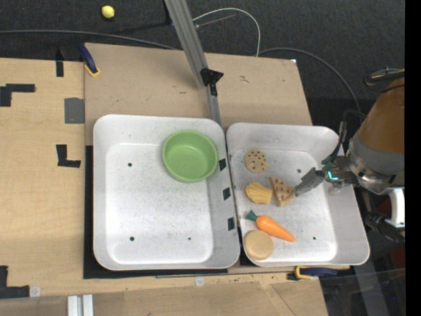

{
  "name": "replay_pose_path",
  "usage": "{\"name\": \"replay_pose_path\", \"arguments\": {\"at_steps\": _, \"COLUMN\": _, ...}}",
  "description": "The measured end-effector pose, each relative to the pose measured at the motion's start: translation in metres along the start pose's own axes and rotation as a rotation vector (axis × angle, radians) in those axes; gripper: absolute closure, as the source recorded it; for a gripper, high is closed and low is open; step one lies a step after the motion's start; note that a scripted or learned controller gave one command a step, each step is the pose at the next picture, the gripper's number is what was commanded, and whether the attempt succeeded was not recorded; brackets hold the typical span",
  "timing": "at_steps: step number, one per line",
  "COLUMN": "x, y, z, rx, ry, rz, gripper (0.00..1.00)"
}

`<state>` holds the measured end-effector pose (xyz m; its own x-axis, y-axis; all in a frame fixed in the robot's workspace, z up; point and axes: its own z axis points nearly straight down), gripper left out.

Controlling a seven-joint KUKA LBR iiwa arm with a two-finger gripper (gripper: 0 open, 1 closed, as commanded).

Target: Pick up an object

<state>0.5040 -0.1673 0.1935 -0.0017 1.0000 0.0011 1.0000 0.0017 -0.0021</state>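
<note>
across the counter [151,84] two shallow white bins are sitting side by side. the left bin [112,242] is holding one thing — a green bowl [190,155], upright, lying toward its upper right part. the right bin [342,242] is carrying five food pieces: one round speckled cookie [255,160] near its upper left, one yellow corn-like piece [258,193] below that, one tan wedge with dark spots [281,190] touching the yellow piece's right side, one orange carrot [273,227] with a green top lying at a slant lower down, and one pale round bun [258,245] by the bottom rim, just beside the carrot's left end.

the grey arm [381,147] is reaching in from the right over the right bin's far edge. its jaws [301,186] are pointing left and down, with the tip lying just beside the spotted wedge; whether they are clenched or released i cannot tell, and nothing is showing between them.

off the counter, one small yellow ball [108,11] is lying on the dark floor at upper left.
</note>
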Motion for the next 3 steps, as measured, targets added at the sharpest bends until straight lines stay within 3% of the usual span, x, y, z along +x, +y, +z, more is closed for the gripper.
{"name": "replay_pose_path", "arguments": {"at_steps": 1, "x": 0.006, "y": -0.002, "z": 0.063, "rx": 0.006, "ry": 0.001, "rz": 0.001, "gripper": 0.00}}
{"name": "replay_pose_path", "arguments": {"at_steps": 2, "x": 0.006, "y": -0.002, "z": 0.104, "rx": -0.001, "ry": -0.002, "rz": 0.001, "gripper": 0.00}}
{"name": "replay_pose_path", "arguments": {"at_steps": 3, "x": 0.007, "y": -0.002, "z": 0.094, "rx": 0.000, "ry": 0.000, "rz": 0.000, "gripper": 1.00}}
